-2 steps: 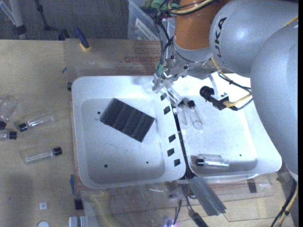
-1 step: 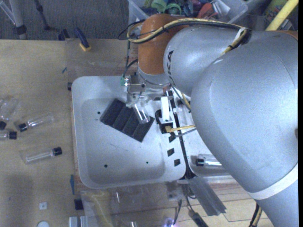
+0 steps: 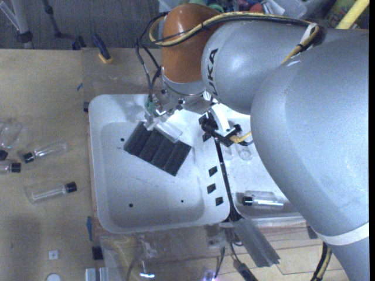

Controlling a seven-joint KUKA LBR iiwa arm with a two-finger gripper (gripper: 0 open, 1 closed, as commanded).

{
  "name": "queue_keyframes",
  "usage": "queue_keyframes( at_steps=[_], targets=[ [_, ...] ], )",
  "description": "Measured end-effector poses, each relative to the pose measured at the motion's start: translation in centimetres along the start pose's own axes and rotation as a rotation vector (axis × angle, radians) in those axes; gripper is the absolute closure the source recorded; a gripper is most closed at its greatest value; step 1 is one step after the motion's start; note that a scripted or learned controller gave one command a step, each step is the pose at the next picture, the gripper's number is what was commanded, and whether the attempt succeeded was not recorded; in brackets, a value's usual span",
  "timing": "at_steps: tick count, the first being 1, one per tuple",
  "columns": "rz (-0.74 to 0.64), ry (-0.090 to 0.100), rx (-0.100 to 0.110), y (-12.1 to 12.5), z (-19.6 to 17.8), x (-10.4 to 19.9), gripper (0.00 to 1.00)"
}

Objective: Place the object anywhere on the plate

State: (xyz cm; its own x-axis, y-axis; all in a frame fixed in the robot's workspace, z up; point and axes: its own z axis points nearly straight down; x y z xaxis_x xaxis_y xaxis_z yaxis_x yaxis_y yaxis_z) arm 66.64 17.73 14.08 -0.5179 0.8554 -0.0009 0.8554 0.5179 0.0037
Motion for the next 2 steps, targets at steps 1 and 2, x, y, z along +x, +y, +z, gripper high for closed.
queue_keyframes(
  at_steps=[1, 2],
  targets=[
    [-0.699, -0.001, -0.003, 0.5, -3.8, 0.6, 1.0],
    [-0.366, -0.001, -0.002, 0.3, -6.3, 2.3, 1.0]
  ],
)
